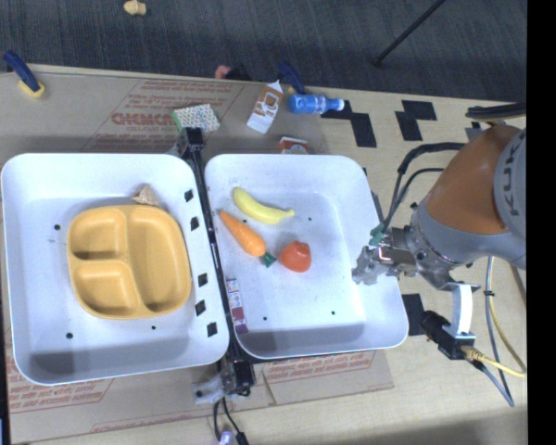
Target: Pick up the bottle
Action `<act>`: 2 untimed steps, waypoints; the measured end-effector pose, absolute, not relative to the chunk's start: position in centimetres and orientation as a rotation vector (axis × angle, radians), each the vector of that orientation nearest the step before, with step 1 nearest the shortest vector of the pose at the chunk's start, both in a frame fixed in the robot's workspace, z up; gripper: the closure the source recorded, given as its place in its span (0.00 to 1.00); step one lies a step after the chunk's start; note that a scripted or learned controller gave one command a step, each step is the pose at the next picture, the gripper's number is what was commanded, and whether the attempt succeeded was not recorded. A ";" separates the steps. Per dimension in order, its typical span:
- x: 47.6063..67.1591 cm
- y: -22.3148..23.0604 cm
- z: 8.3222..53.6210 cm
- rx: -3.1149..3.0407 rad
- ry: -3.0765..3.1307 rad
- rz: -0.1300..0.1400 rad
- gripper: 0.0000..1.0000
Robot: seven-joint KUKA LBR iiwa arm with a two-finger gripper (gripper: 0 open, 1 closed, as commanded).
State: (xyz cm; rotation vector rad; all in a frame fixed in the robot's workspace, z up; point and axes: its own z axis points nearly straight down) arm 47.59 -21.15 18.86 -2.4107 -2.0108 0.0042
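Jaws [369, 269] state unclear, at right bin rim; bottle [312, 105] lies sideways, cap right.

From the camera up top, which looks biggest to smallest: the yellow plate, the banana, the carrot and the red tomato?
1. Yellow divided plate
2. Carrot and banana: look about alike, too close to rank
3. Red tomato

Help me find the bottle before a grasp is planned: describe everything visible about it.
The bottle is small, blue, and looks plastic, with a paler cap end pointing to the view's right. It lies on its side on the bench's cardboard surface, outside both bins, beyond the right bin's far rim. A small carton lies just left of it; whether they touch is unclear.
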 end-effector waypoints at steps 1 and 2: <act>47.7 -20.5 20.6 -2.202 -2.241 0.001 1.00; 47.6 -21.1 21.1 -1.805 -2.572 0.002 1.00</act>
